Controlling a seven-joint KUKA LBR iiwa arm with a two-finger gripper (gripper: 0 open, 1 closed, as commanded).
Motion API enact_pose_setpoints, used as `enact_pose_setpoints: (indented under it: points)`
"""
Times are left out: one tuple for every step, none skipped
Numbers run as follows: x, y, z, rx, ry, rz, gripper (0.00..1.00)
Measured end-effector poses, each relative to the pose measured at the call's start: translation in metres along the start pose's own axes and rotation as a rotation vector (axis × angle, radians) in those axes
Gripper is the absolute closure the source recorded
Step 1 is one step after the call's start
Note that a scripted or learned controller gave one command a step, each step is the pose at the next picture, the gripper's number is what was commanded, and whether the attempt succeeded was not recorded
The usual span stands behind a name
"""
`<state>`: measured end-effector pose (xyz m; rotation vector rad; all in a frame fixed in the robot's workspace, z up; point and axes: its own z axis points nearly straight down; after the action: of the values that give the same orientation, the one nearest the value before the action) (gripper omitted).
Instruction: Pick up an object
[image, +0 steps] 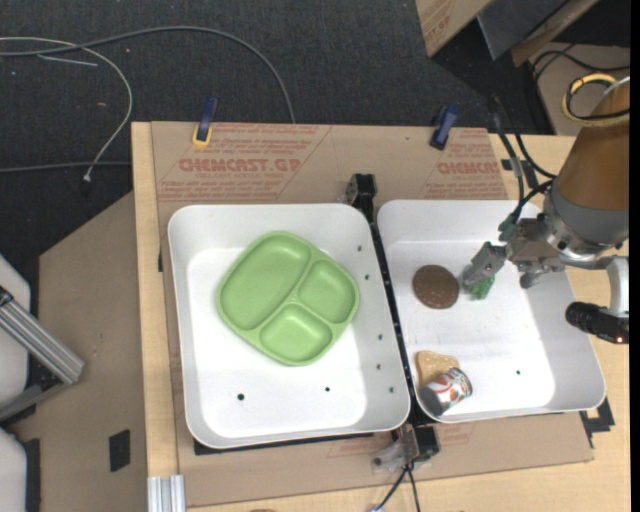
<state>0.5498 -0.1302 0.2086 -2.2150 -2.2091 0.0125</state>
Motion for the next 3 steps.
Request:
enact_pose_setpoints:
  points:
    - [0.000, 0.003, -0.007, -0.014, -0.002, -0.003, 0.00]
    - [0.000, 0.005, 0.035, -0.009, -0.001, -0.003, 0.00]
    - [0.003, 0.008, 0.096, -0.010, -0.002, -0.002, 0.00]
